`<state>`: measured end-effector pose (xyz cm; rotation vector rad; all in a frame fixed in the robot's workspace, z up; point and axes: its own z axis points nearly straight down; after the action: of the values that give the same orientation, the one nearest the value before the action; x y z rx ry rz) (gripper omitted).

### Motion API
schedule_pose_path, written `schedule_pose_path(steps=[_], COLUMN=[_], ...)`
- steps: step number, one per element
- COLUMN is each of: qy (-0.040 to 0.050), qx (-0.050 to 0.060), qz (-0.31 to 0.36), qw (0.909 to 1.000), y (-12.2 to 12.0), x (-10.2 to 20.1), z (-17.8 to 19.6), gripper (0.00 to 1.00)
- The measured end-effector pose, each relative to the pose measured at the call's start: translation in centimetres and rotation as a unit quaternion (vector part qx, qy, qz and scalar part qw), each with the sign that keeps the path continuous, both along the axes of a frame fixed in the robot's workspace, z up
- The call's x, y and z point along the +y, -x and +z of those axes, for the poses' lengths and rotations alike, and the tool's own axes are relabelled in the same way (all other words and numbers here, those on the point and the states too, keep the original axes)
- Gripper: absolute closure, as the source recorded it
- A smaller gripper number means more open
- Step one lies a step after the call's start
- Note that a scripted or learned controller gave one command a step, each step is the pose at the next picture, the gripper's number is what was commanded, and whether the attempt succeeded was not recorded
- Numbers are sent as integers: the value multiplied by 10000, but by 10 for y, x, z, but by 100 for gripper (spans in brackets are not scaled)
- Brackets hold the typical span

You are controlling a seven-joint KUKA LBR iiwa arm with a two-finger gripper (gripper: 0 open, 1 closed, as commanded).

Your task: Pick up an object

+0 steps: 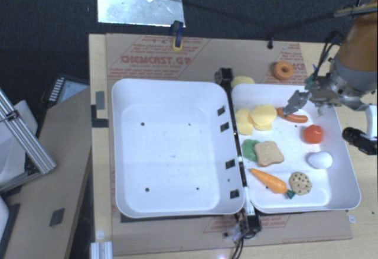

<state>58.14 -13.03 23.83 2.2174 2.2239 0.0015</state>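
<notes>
The right bin [342, 193] holds several toy foods. A red sausage [295, 116] lies near its far side, beside pale yellow pieces [257, 117]. My gripper [295, 104] hangs just over the sausage's left end, reaching in from the right. Whether it touches the sausage I cannot tell. Nearer the front lie a red tomato [312, 133], a white egg [319, 159], a bread slice [269, 153] on a green piece [249, 147], an orange carrot [269, 180] and a cookie [300, 183].
The left bin [171, 151] stands beside the right one, with a black hinge strip [236, 151] between them. A donut [284, 70] lies on the bench behind the right bin. A yellow item [242, 81] sits at that bin's far left corner.
</notes>
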Motion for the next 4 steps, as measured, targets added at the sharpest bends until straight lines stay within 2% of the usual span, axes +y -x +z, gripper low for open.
schedule_pose_path(steps=[1,2,3,4], qy=[26,7,10,-4], qx=[-31,-58,-34,-52], qz=[-30,34,27,47], qw=[10000,10000,10000,10000], y=[-20,-11,-11,-11], x=[-81,-17,-20,47], z=[25,138,143,222], gripper=[0,0,100,100])
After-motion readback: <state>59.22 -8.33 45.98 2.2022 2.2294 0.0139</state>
